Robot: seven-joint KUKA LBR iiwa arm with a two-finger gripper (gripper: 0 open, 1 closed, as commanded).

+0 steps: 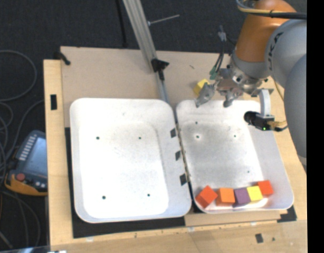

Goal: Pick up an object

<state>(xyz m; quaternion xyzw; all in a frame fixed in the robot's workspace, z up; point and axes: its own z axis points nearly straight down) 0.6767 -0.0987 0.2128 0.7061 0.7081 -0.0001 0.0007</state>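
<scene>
Arm poised high over the far edge of the right bin [267, 157], gripper [217, 95] near the rim. The two fingers [204, 95] hang spread apart with a clear gap between them and nothing in that gap. A small yellow piece [201, 85] shows just beside the left finger, at the bin's far rim; cannot tell whether it is a block or part of the tool.

Candidate objects: a row of blocks along the near wall of the right bin. From left: red-orange block [207, 195], orange block [227, 195], purple block [241, 196], yellow block [255, 193], red-orange block at the right end [265, 187]. They sit touching one another and pressed to the wall. Left bin [83, 141] holds no blocks that I can see.

Judged step: approach, grasp not yet made; gripper well apart from the row.

Next move calls for travel across the bin toward the near wall, then descent over one block. End blocks look easiest, each having one free side. Risk: fingers fouling the wall or a neighbour, since the row is tight.
</scene>
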